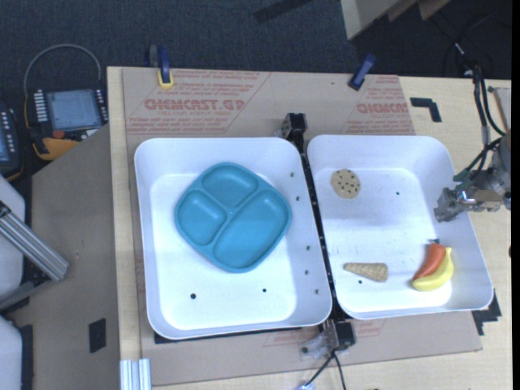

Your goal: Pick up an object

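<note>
Gripper (455, 201) sits at the right rim of the right bin (382, 149), roughly mid-edge, low over the wall. Can't tell its state; too small and cluttered w/ cables to read. Nothing visibly held.

Candidates, all in the right bin:
- cookie (346, 183), near the back-left corner, lying flat.
- cone-shaped wedge (366, 271), near the front edge, left of centre, flat on the floor.
- banana (433, 275) w/ an orange-red piece (435, 257) touching it on the back side, near the front-right corner, close to the right wall.

Left bin (162, 169) carries a blue divided plate (234, 216), about centred, slightly toward the back.

Risks, as I judge them:
- Nearest target is the banana pair. Tight to the right wall, so a finger may hit the rim or wall on descent.
- Two items touching: the grab may catch both, or nudge one and miss the other.
- Banana curved and smooth, likely to roll or squirt out of a pinch.
- Cookie and wedge are thin and flat; fingers may close above them or scrape the bin floor.
- Plate too broad for a pinch except at its rim.
</note>
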`<state>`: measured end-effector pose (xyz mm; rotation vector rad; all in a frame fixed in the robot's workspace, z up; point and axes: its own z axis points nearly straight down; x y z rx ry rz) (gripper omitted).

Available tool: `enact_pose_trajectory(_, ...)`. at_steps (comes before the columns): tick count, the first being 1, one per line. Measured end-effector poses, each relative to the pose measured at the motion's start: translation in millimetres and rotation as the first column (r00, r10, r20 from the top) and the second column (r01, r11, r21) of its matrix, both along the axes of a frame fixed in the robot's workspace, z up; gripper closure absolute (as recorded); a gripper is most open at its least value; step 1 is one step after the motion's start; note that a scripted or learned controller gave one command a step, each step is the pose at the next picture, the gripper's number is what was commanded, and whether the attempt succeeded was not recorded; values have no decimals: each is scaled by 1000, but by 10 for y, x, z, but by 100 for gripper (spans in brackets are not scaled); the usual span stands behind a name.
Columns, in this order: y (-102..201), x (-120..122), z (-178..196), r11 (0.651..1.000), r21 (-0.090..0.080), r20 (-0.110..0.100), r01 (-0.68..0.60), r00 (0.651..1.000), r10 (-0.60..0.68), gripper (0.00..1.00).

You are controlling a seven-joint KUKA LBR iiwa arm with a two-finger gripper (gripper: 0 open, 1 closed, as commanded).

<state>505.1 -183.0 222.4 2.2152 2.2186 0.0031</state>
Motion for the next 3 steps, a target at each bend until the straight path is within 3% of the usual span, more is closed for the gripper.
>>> enact_pose_trajectory(1,-3,11,435,1000,0,0,0,1000,0,100)
enact_pose_trajectory(3,972,467,374,1000,3,-3,-5,1000,5,100)
